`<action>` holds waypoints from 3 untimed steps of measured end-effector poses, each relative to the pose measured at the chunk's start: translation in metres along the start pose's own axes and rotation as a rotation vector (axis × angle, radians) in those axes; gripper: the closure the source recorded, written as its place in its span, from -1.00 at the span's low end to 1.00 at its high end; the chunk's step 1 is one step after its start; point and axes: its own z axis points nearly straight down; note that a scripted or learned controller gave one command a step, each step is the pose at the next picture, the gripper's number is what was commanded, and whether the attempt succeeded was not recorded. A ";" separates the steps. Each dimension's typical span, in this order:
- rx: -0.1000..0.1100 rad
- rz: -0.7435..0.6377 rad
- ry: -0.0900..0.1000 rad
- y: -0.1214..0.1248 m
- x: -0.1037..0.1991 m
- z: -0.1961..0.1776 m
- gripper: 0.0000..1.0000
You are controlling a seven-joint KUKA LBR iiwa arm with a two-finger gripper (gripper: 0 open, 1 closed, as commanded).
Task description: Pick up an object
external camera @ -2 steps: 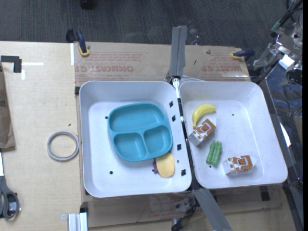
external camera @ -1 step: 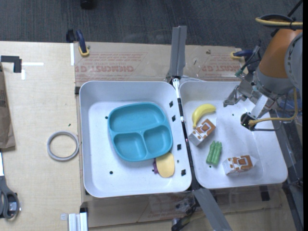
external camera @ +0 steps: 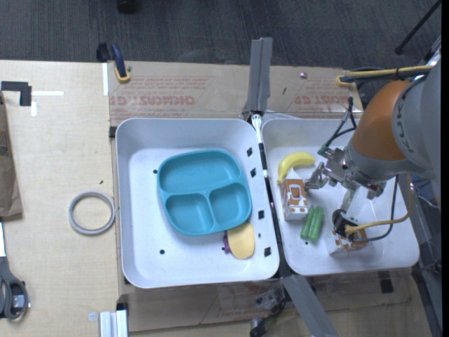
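Yellow curved banana [external camera: 296,162], boxy printed carton [external camera: 295,199] beside; metal fingers [external camera: 313,181] spread, pinching nothing.

left bin [external camera: 126,209]: tray [external camera: 203,192] in middle, small round item [external camera: 241,242] touching tray's front right corner | right bin [external camera: 393,255]: banana [external camera: 295,163] behind carton [external camera: 295,199], cucumber [external camera: 312,224] just right of carton | bench: tape ring [external camera: 74,213] left of left bin

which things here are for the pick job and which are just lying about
Job: pincer, banana, small carton, green oblong item, blue divided tray, yellow rounded item.
Lying about: tape ring, scissors, blue clamp.
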 end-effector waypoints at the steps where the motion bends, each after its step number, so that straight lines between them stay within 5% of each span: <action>1: -0.001 -0.462 0.001 -0.073 -0.031 0.000 -1.00; 2: 0.000 -0.457 0.001 -0.072 -0.032 -0.009 1.00; 3: -0.004 -0.496 0.000 -0.058 -0.054 -0.079 1.00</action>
